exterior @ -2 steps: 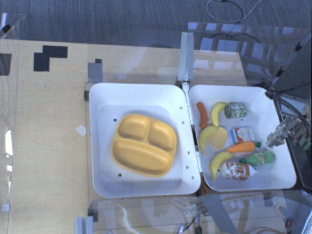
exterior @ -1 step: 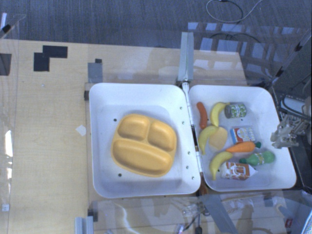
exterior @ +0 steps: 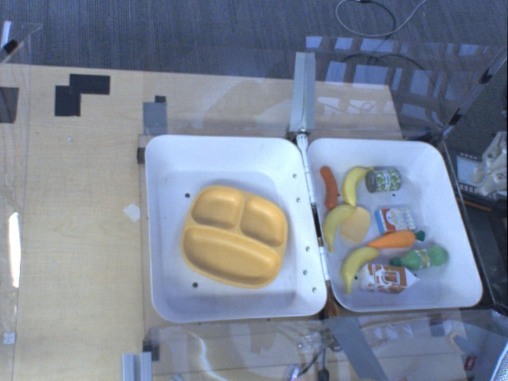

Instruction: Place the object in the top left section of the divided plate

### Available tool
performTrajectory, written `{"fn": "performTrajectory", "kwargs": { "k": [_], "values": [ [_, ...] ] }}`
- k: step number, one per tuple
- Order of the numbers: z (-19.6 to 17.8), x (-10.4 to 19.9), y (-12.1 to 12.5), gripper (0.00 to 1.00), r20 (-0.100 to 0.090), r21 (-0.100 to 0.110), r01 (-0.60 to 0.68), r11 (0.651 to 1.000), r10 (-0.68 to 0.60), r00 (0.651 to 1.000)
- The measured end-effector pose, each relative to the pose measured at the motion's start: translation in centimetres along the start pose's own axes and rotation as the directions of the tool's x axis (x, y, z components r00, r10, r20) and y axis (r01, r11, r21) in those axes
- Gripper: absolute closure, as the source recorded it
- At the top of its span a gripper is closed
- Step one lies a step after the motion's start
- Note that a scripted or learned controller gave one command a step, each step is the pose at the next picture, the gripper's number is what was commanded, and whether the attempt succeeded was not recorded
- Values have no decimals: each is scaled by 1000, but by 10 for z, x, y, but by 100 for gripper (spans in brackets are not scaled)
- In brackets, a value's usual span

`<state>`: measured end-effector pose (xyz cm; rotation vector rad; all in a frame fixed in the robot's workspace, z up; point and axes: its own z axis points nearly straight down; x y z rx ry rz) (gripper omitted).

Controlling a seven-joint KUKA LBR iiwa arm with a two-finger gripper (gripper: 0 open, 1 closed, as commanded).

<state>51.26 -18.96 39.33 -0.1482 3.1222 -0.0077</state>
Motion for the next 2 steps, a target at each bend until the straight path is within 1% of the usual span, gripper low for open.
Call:
{"fn": "performTrajectory", "kwargs": {
  "k": [1, 2],
  "values": [
    [-44, -71, -23, 100, -2, -2, 56, 998, -56, 998],
    [25, -88, -10, 100, -4, -6, 264, 964, -264, 964]
  ]
}}
